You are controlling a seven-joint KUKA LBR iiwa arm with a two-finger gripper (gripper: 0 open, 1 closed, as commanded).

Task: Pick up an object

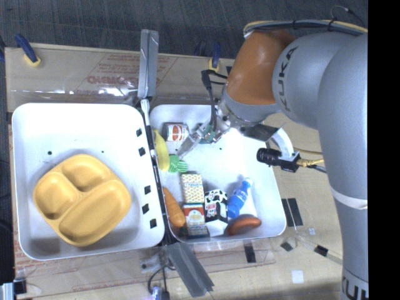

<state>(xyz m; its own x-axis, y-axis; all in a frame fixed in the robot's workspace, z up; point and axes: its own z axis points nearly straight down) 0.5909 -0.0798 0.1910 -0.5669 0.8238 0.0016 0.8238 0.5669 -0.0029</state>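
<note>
The can (175,132) lies at the right bin's (270,175) far left corner, free, just left of the gripper (199,136); whether its jaws are spread I cannot tell. Nearby: banana (161,151), box (192,186), carrot (174,209), bottle (239,199). The left bin (37,120) holds a yellow tray (81,199).

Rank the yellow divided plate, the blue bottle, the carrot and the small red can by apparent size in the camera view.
1. yellow divided plate, by far the largest
2. carrot and blue bottle, too alike in length to separate
3. red can, smallest, though it lies farther from the camera, so this is less sure
</note>
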